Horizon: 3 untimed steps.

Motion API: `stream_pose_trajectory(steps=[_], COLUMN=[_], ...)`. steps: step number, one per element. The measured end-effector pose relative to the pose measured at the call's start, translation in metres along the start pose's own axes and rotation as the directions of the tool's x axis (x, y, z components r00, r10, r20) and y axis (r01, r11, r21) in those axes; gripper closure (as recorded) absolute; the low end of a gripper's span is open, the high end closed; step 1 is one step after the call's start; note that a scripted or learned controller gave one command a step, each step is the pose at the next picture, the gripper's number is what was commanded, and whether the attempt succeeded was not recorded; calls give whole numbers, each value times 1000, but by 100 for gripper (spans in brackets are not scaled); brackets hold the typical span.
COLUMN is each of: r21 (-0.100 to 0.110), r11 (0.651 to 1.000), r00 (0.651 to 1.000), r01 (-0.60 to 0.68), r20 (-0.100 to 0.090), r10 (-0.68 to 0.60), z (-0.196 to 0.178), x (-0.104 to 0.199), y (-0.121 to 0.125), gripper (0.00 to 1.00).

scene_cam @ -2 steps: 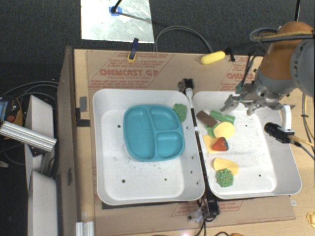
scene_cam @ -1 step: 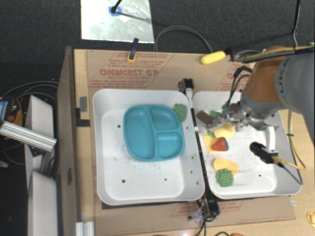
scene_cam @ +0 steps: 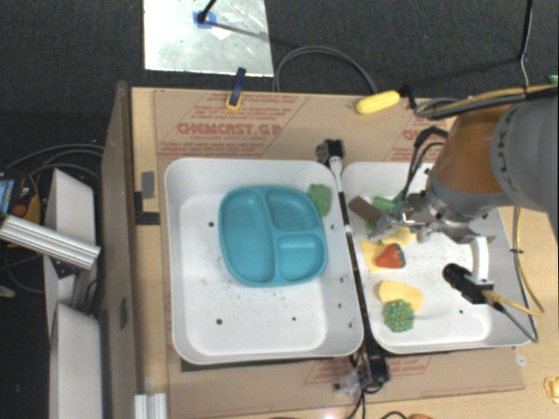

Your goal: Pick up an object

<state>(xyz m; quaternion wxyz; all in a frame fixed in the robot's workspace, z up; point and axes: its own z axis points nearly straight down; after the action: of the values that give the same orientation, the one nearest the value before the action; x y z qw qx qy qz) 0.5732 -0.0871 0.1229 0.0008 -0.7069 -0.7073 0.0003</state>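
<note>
Broadly, we judge the step in hand to be the approach: nothing is lifted, and the pick is not yet made. The counter [scene_cam: 218, 120] carries two white bins side by side. The left bin [scene_cam: 196, 321] holds a blue divided plate [scene_cam: 271, 234], with a pale green piece [scene_cam: 320, 197] at the plate's far right corner. The right bin [scene_cam: 454, 330] holds the small things, and the arm [scene_cam: 489, 155] reaches over it from the right.

The claw [scene_cam: 390, 223] hangs low over the left half of the right bin, close to the wall between the bins. We cannot tell whether it is spread or pressed together, as its metal parts blur into the clutter beneath, and we see nothing clearly pinched in it.

The likeliest thing to take, in our view, is the red strawberry-like toy [scene_cam: 391, 256], which lies just beside the claw on its near side, resting on a flat yellow piece [scene_cam: 370, 250]. A dark green piece [scene_cam: 384, 204] sits just beyond the claw on the far side, seemingly touching it. Nearer the front of the bin lie a second yellow piece [scene_cam: 403, 294] and, touching it, a knobbly green toy [scene_cam: 399, 316].

The next move calls for settling on one thing, centring the claw over it, then descending and closing without catching its neighbours.
</note>
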Motion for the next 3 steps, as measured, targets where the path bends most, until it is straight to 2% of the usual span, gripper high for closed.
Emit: stream_pose_trajectory(steps=[1,2,3], r21=[0,0,-5], r11=[1000,1000,1000], r00=[1000,1000,1000], r01=[0,0,4], r20=[0,0,1], r10=[0,0,-4], z=[40,39,38], x=[-16,0,1], y=[-10,-28,-9], gripper=[0,0,0])
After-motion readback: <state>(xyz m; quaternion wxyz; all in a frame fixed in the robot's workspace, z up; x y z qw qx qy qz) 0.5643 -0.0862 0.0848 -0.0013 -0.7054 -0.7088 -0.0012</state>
